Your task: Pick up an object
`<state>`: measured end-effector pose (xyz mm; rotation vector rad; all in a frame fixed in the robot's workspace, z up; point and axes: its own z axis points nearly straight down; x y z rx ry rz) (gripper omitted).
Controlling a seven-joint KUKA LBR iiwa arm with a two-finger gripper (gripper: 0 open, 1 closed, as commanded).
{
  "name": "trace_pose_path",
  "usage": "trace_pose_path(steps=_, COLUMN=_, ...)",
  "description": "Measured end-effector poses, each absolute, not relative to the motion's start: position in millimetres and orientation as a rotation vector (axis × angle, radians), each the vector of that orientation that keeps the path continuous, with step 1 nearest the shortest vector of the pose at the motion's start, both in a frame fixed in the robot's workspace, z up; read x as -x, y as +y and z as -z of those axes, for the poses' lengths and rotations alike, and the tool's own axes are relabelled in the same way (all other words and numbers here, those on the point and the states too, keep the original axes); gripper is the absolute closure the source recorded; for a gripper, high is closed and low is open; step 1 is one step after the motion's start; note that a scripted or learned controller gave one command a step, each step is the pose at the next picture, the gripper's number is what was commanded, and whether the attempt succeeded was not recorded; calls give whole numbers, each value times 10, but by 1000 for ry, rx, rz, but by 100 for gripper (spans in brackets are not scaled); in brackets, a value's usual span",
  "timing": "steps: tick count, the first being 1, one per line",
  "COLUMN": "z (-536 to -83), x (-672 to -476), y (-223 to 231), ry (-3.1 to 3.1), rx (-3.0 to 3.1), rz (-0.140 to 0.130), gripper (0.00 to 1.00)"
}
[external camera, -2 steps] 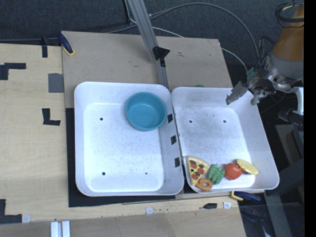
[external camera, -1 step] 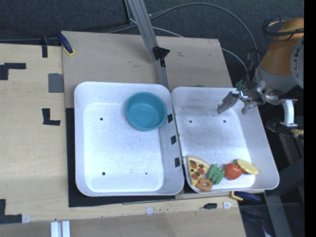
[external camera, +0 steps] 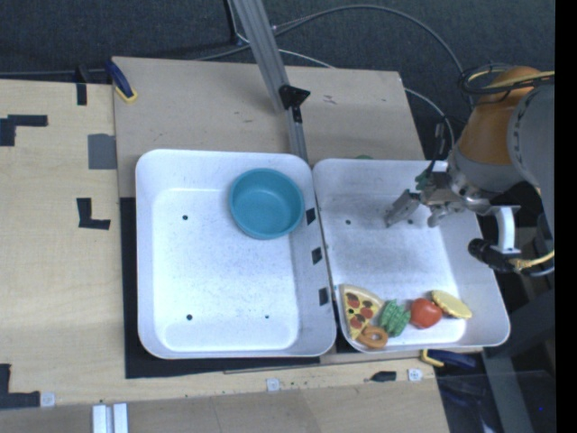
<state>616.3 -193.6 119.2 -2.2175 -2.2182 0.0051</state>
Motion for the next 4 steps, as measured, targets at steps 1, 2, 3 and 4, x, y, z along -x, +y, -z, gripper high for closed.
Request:
trace_pose_path(steps=1, z=-1325, x=-6179, y=-1936, ry=-2223, rx=2220, rz=-1, gripper=100)
trace_pose_path(steps=2, z=-1955, x=-6180, y=-1948, ry=-2225, rx=2224, rz=4, gripper=100)
trace_pose_path(steps=3, z=-2564, x=-6240, y=-1971, ry=-2225, rx=2224, rz=4, gripper=100)
trace_pose_path(steps=4, z=-2877, x=-6244, y=-1969, ry=-2224, rx=2222, rz=2, gripper=100)
